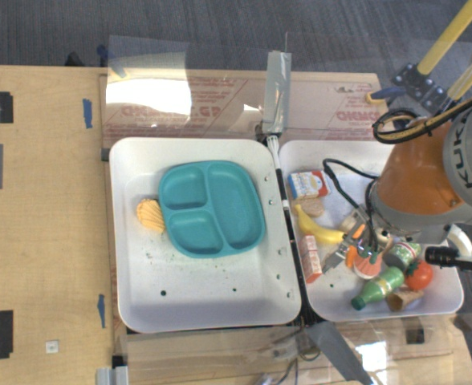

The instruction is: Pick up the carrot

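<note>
The carrot point(342, 254) lies in the right bin point(453, 299), lower right of the frame, long axis running lower left to upper right, partly under the end effector point(368, 251), whose state I cannot tell. Around it: banana point(319, 229), green bottle point(376, 289), tomato point(419, 277). The left bin point(132, 239) holds a teal divided plate point(212, 208) and a yellow shell point(149, 213).

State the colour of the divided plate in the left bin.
Teal, plain; the divided plate shows clearly in the camera view.
</note>
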